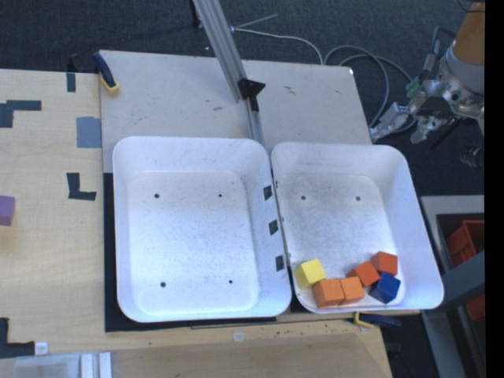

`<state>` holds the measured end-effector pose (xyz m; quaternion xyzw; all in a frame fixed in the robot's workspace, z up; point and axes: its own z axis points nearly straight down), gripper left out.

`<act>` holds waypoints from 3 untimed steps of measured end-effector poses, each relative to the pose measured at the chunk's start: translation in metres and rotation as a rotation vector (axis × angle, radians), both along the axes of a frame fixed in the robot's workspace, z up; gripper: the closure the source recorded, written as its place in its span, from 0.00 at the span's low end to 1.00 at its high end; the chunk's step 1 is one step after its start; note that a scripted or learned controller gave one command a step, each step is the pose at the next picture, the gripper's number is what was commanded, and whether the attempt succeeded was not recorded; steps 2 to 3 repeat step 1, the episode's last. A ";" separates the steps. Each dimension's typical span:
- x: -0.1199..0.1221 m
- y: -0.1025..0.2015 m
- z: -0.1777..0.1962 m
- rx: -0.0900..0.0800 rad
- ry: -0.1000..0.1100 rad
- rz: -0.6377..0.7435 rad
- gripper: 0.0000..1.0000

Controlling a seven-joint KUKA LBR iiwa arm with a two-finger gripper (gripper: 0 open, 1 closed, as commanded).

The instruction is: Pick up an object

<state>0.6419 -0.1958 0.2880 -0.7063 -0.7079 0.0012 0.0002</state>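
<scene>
Blocks crowd the right bin's (409, 179) near corner: yellow block (310, 272), orange ones, a blue block (385, 288). Up beyond the far rim hangs the gripper (421, 120); finger spread, can't tell. Best bet: the yellow, standing freest.

My arm (472, 34) runs off the top right corner, so only its wrist end shows. My gripper (409, 120) is small and blurred beyond the right bin (409, 172). A purple block (6, 209) is cut by the left edge.
</scene>
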 end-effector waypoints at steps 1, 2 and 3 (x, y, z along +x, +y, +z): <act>0.023 0.042 -0.099 0.003 0.007 0.002 0.00; 0.023 0.042 -0.099 0.003 0.007 0.002 0.00; 0.023 0.042 -0.099 0.003 0.007 0.002 0.00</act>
